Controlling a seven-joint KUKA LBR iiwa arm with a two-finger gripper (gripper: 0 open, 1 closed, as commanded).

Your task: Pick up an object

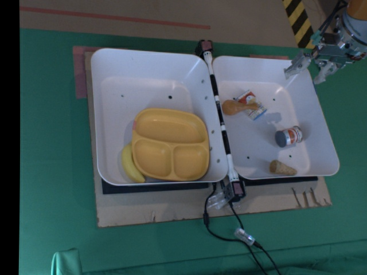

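In the right bin (321, 133) lie a brown drumstick-shaped piece (236, 106), a small red and white packet (252, 103), a small can (288, 136) on its side and a tan cone-shaped piece (282, 168). The left bin (109, 73) holds a yellow divided tray (170, 144) and a banana (131, 165) tucked at its left. My gripper (309, 70) hangs above the right bin's far right corner, open, with nothing between its fingers. It is well apart from all the objects.
A black and white divider bar (218, 116) runs between the two bins. Cables (241, 234) trail off the front of the cardboard base onto the green mat. Yellow and black hazard tape (295, 7) marks the floor at the back right.
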